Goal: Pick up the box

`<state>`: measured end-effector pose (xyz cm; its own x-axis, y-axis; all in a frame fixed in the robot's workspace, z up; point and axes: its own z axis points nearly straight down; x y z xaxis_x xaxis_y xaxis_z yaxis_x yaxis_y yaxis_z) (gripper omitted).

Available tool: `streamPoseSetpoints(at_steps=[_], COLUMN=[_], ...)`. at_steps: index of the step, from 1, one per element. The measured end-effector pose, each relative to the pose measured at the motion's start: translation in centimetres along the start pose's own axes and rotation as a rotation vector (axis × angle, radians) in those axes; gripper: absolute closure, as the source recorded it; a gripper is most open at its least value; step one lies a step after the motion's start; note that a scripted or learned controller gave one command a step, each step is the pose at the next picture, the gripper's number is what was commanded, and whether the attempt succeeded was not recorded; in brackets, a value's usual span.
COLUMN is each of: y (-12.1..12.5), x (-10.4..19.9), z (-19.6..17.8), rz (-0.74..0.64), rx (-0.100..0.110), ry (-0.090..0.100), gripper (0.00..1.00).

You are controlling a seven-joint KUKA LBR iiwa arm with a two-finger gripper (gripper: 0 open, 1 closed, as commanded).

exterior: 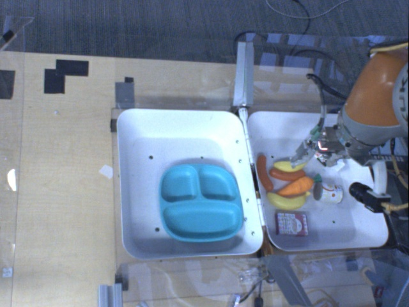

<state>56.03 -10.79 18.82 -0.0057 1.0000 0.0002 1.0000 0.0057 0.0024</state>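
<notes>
**Box waits at the front of the right bin, hand above the food**

On the left, the tabletop point(57, 190) is bare pale wood, so nothing there is in the way of the arm. The left bin point(137, 133) has one thing in it, a blue tray point(201, 202) with three compartments, lying flat near the middle. It has no part in this task.

The right bin point(370, 232) has all the small things. Near its left wall a sausage point(263, 171) lies beside a banana point(285, 167), a carrot point(296, 185) and a second banana point(287, 201), all close together in one group. The box point(291, 223), small and dark red, lies flat just in front of this group, near the second banana and apart from the bin walls. I think this position helps, because the front and the sides of the box look free for a grasp from above.

The hand point(321, 144) hangs over the back part of the right bin, behind the food and well apart from the box. It is small and partly blurred here, so I cannot tell how far it is open, and I see nothing held in it. To my judgement the pick is not yet begun.
</notes>
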Motion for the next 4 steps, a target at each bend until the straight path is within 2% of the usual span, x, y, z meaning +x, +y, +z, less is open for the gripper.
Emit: streamPoseSetpoints(at_steps=[1, 2, 3, 4], y=[-7.3, -7.3, -7.3, -6.2], x=[-4.6, -4.9, -4.9, -4.5], z=[1.3, 8.1, 8.1, 4.5], rz=[-0.05, -0.067, -0.067, -0.292], rx=[-0.002, 0.0, 0.0, -0.004], ry=[-0.001, -0.001, 0.0, -0.002], gripper=[0.0, 0.0, 0.0, 0.0])
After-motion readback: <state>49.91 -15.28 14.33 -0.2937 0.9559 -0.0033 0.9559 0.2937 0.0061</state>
